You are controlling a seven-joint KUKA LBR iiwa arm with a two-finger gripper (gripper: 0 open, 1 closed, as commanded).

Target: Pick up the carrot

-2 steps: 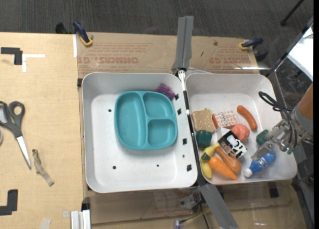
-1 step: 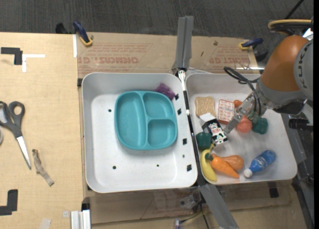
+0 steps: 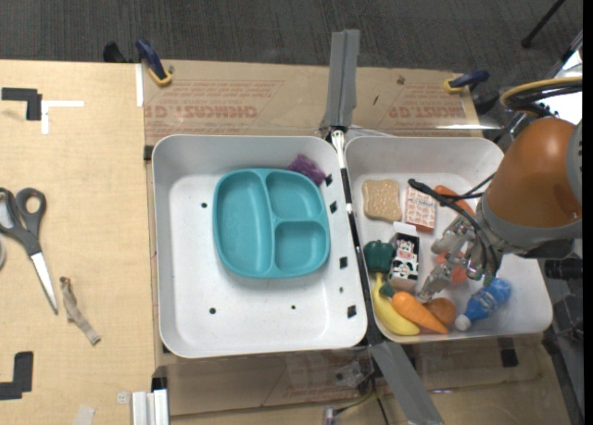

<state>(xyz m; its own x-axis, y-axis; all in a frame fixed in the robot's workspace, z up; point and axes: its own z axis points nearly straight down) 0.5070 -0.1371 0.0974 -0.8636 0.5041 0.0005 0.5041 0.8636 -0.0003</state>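
Arm reaching in from the right, wrist bent downward.
The orange band sits above the wrist; the gripper (image 3: 445, 275) points down and leftward, low.

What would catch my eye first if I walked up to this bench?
Likely the big teal divided plate, alone but for a purple scrap in the left bin. Next, the arm's orange band over the crowded right bin, its pincer just above the carrot and banana.
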